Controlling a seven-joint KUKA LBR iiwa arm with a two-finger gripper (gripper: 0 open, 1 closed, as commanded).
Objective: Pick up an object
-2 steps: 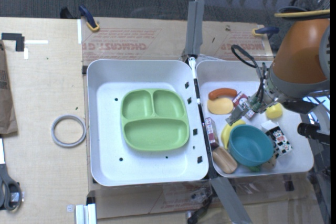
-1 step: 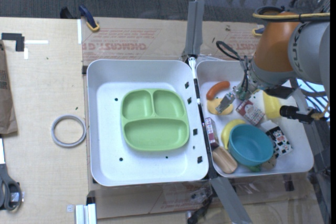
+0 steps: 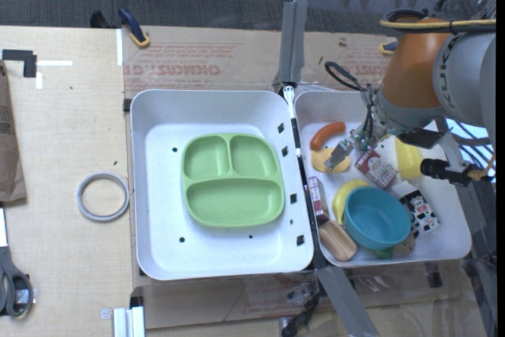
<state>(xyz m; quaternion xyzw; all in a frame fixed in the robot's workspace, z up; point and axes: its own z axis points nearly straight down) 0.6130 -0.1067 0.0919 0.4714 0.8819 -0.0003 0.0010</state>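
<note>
The grey arm's gripper (image 3: 357, 144) is lowered into the right white bin (image 3: 454, 249), at the clutter's ten o'clock, just above a yellow banana-shaped toy (image 3: 330, 161). Whether the fingers are open or closed cannot be told. Nothing appears lifted; the pick seems not yet done.

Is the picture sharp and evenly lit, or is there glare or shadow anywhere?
Camera view: even, soft lighting; the green three-compartment plastic plate looks crisp with a faint sheen; the shallow white left bin is bright without washing out; the grey-and-orange robot arm casts some shadow over the cluttered shallow white right bin.
</note>
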